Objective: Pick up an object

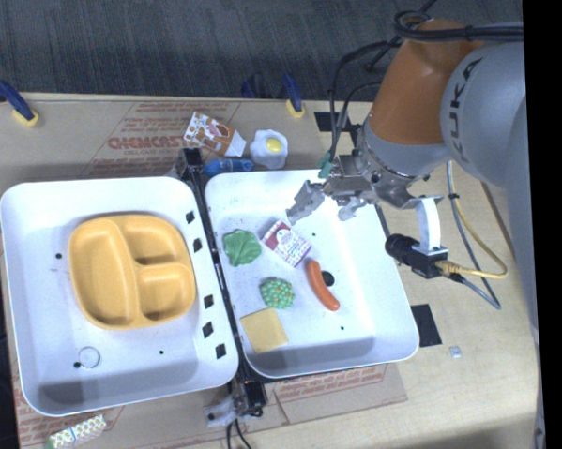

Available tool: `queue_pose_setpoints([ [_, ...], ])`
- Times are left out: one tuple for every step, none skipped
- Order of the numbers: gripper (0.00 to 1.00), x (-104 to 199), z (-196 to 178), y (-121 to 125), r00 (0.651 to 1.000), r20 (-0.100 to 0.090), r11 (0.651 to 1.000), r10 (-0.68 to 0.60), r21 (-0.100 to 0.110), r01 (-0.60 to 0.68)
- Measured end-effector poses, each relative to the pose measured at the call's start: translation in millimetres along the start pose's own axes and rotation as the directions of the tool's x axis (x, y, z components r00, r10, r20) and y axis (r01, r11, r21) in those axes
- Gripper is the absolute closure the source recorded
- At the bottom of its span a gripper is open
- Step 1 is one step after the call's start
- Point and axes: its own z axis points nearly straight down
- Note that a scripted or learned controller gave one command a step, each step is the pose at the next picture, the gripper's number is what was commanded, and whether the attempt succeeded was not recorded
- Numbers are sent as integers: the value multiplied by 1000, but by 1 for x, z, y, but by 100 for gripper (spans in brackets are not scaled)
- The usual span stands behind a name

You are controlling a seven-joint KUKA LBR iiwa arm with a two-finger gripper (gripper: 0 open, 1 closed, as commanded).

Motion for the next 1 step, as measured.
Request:
queue_pose_setpoints([
  [0,-43,150,-22,994,-1,994,111,3,-111],
])
